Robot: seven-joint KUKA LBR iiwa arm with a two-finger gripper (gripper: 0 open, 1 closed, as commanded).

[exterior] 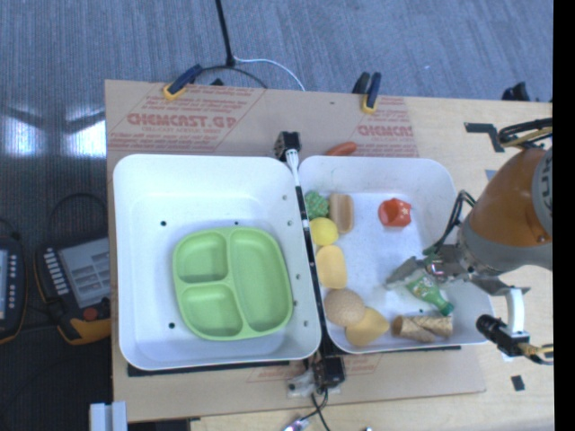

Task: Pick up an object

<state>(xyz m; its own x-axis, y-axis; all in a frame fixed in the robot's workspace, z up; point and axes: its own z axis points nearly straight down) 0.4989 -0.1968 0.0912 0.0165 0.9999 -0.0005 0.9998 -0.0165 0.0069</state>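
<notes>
Jaws (422,272) sat low inside the right bin (431,173), toward its right wall and nearer the front edge of the worktop (180,106). Whether they were apart or together could not be told: a green item (429,296) lay right under and beside them, but nothing was clearly seen between them. No confirmed grasp.

Closest candidates: the green item just in front of the jaws, and a tan cone-like piece (422,328) beside it at the bin's front wall. A red tomato-like piece (394,212) lay apart, toward the bin's back. Along the bin's left wall ran a row: green leafy piece (315,204) and hot-dog bun (341,212) at the back, then yellow lemon (323,233), a pale yellow block (331,266), a round brown bun (344,306) and a yellow piece (367,328) at the front.

Left bin (144,187) held a green divided plate (234,281).

Judgement: approach done, the arm down among the objects; secure grip and lift remained. Nothing was raised off the bin floor.
</notes>
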